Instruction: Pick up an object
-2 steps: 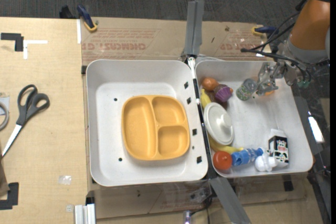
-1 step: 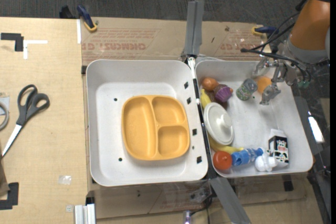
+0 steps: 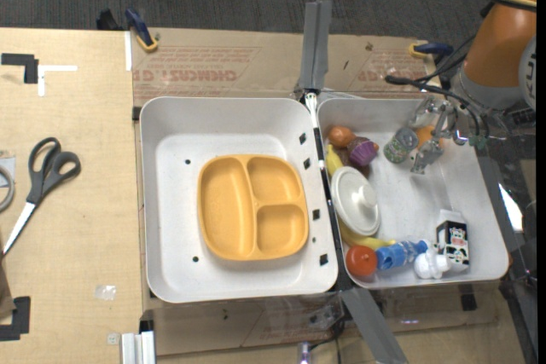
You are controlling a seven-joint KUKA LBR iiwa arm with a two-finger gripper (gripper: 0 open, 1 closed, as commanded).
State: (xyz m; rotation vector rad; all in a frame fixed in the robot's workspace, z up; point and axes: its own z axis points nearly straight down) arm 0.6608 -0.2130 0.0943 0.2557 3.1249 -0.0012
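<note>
My gripper [image 3: 424,151] hangs low over the back of the right bin [image 3: 488,209], below the orange-banded wrist [image 3: 503,47]. A grey-green round object [image 3: 398,148] lies right against its left side; I cannot tell if it is gripped. Further left are an orange-brown ball [image 3: 341,135], a purple piece [image 3: 363,152] and a yellow banana [image 3: 333,160]. A white bowl [image 3: 356,199] sits at the bin's left wall. Along the front lie a red ball [image 3: 361,262], a blue bottle [image 3: 403,253] with a white cap [image 3: 430,266], and a black-and-white carton [image 3: 453,241].
The left bin [image 3: 162,209] holds an orange divided plate [image 3: 253,207]. Scissors [image 3: 41,176] lie on the wooden bench at far left. Blue clamps [image 3: 141,28] hold the cardboard behind the bins. A grey bar [image 3: 316,47] rises between the bins at the back.
</note>
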